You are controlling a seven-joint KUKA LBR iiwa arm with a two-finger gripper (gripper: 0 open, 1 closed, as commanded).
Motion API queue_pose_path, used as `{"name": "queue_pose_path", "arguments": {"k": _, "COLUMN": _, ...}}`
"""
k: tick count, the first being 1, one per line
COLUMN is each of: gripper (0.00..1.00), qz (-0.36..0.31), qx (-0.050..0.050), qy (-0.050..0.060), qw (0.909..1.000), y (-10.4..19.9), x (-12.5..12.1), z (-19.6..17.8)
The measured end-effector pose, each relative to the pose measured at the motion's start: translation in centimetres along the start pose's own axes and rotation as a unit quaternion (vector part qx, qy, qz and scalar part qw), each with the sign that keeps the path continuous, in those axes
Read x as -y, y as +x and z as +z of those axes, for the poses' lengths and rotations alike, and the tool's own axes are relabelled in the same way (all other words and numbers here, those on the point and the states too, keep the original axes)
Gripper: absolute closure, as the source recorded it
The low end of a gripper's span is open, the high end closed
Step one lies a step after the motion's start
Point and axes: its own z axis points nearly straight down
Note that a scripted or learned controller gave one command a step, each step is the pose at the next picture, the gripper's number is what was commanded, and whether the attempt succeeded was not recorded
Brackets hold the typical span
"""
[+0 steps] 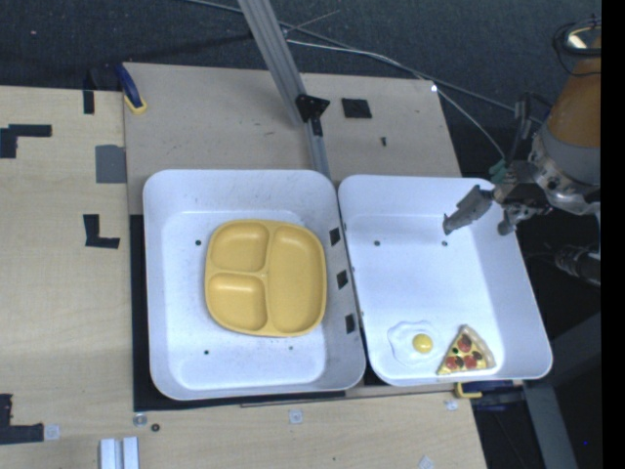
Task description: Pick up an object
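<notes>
**White bin, two toy foods low in the near corner, gripper waiting high at the far edge**

White plastic is carrying everything that matters here: the right bin point(435, 262) is holding a toy fried egg point(414, 342) and a toy pizza slice point(467, 351), lying just beside each other against the bin's near rim. The gripper point(483, 210) is hanging over the opposite, far-right part of that same bin, so both candidates are sitting well apart from it, toward the camera and slightly left along the bin's length. The pizza slice is pointing its tip up toward the gripper's side, with its crust along the near wall; the egg is roundish and flat, offering no clear long axis.

The fingers are spreading apart, one dark finger point(467, 209) reaching out to the left and the other hanging nearer the wrist, with nothing between them. The arm is entering from the right, its orange-banded wrist point(576, 115) leaning over the bin's rim.

The left bin point(166, 272) is bearing a yellow divided plate point(265, 277), farther off, likely a harder target.
</notes>
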Motion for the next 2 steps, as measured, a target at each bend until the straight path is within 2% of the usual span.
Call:
{"name": "queue_pose_path", "arguments": {"k": 1, "gripper": 0.0, "qz": -0.001, "qx": 0.001, "qy": -0.005, "qw": 1.0, "y": 0.0, "x": -0.2, "z": -0.5}}
{"name": "queue_pose_path", "arguments": {"k": 2, "gripper": 0.0, "qz": -0.001, "qx": 0.001, "qy": -0.003, "qw": 1.0, "y": 0.1, "x": 0.1, "z": 3.8}}
